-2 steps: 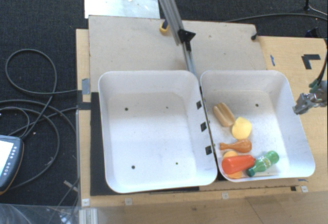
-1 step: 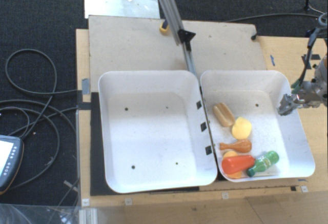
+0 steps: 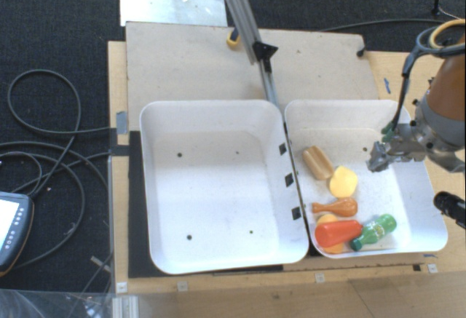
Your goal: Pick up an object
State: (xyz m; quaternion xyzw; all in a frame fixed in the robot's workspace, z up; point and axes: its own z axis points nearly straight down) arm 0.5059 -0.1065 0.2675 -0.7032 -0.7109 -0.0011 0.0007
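The pale brown bench (image 3: 189,62) carries two shallow white plastic bins side by side, their inner rims touching along a seam that runs from about 12 o'clock to 6 o'clock. The left white bin (image 3: 156,164) has a bare floor, with open room right out to every wall. The right white bin (image 3: 415,236) holds all the objects, gathered toward its 7 o'clock corner, which leaves its 12 o'clock half and its 3 o'clock side open. The grey arm with the orange band (image 3: 445,98) enters from 3 o'clock, and its two-finger gripper (image 3: 380,156) sits over the right bin's 3 o'clock area, apart from the objects; the fingers look small and dark here, so I cannot tell whether they are apart or together. Nearest the seam lies a tan cylindrical bread-like piece (image 3: 317,162), with a round yellow lemon-like toy (image 3: 344,182) just beside it at 4 o'clock. Below that lies an orange drumstick-shaped toy (image 3: 336,207). Against the bin's 6 o'clock rim rest a red-orange pepper-like toy (image 3: 336,233) and, touching it, a small green plastic bottle (image 3: 374,231).
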